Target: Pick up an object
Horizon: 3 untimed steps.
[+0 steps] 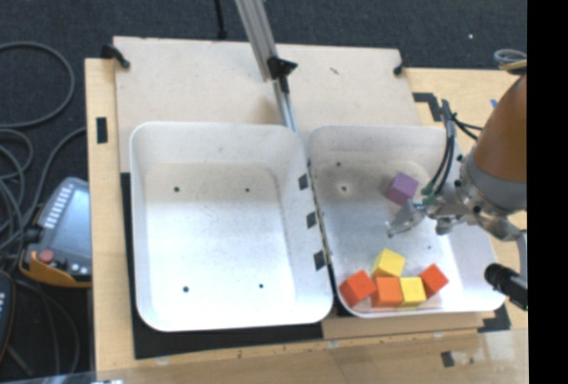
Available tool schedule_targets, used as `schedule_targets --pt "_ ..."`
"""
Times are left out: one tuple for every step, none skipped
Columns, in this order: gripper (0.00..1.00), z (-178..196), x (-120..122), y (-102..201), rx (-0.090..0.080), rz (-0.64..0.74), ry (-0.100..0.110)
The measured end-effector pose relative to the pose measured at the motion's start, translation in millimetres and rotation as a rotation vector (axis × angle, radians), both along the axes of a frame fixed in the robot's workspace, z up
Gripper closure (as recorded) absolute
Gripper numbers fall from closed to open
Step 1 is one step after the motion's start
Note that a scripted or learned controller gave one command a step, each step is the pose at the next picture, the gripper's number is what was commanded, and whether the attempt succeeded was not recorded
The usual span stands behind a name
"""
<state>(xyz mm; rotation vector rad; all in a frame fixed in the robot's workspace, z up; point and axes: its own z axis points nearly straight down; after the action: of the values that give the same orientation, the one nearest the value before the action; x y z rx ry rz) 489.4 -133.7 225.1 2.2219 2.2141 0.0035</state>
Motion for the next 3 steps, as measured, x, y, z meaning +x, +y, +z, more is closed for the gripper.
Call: schedule_targets --pt "0.0 -102.2 46.9 -54.5 0.0 0.002 0.009" --pt "0.0 -128.4 97.5 -59.2 0.0 0.007 0.0" --pt "1.0 -116.1 96.7 -60.3 -0.002 0.01 0.0"
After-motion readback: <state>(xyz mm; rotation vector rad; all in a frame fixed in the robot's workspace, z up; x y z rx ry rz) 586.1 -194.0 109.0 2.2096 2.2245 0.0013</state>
